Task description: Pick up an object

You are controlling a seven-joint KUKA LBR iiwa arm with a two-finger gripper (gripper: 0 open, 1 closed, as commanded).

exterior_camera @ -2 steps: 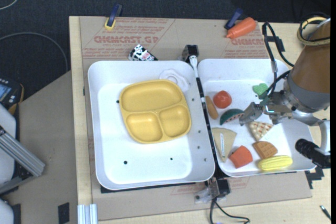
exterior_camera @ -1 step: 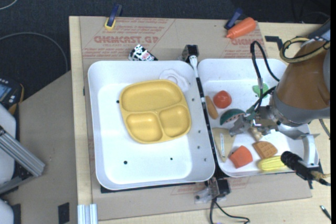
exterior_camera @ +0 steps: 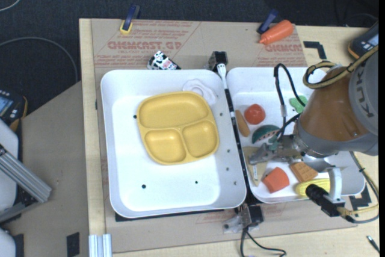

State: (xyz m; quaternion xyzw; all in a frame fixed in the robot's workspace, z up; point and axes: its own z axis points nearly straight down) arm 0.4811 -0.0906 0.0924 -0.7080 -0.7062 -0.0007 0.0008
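Reaching low into the right bin point(exterior_camera: 240, 78), the gripper point(exterior_camera: 264, 153) hangs just above the toys. Whether its pincer is spread or pinching anything I cannot tell, so nothing looks lifted yet.

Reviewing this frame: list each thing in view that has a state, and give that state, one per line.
Yellow three-compartment plastic plate: upright, flat in the left white bin, nothing in its compartments.
Red round tomato toy: resting in the right white bin, untouched.
Orange-red block toy: lying near the right bin's front edge, not held.
Gripper: low over the right bin's toys; grasp cannot be told.
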